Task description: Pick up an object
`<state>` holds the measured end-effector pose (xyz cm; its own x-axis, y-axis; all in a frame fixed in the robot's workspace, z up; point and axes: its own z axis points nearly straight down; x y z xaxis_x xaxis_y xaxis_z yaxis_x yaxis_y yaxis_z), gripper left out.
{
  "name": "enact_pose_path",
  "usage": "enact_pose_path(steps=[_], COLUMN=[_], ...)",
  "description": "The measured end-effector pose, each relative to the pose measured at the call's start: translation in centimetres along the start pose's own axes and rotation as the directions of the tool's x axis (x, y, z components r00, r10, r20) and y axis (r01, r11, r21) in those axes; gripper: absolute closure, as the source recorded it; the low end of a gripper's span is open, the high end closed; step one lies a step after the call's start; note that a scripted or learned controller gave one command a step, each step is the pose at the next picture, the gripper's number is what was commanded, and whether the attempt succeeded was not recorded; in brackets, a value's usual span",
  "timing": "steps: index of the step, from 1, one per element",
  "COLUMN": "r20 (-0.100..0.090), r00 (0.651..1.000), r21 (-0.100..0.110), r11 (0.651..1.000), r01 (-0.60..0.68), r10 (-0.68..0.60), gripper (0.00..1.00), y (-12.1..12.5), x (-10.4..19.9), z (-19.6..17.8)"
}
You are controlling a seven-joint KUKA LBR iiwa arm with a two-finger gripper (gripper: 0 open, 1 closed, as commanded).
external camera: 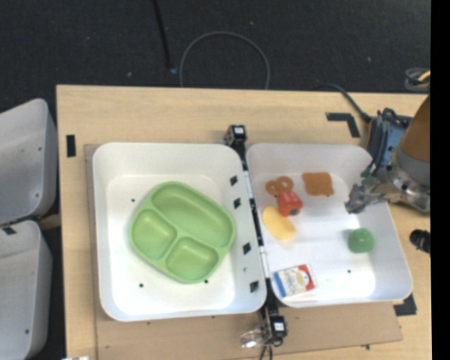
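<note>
One green ball (361, 240), just below the jaws (356, 201), apart

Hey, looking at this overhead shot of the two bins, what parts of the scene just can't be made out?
- Gripper: small and blurred in the camera view, so whether it is open or shut cannot be told.
- Arm: cut off by the view's right side.
- Carton: label print too small to read.
- Red item: too blurred to identify; it partly covers the pretzel.
- Green ball: blurred, surface detail lost.
</note>
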<state>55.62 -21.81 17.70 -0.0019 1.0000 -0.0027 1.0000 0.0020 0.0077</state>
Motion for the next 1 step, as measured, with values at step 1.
enact_pose_path(steps=[1], r20=[-0.001], r00=[1.0], r21=[0.003], r11=[1.0], r01=[0.001], r10=[-0.001], gripper=[1.0], y=[0.14], x=[-0.15], z=[-3.69])
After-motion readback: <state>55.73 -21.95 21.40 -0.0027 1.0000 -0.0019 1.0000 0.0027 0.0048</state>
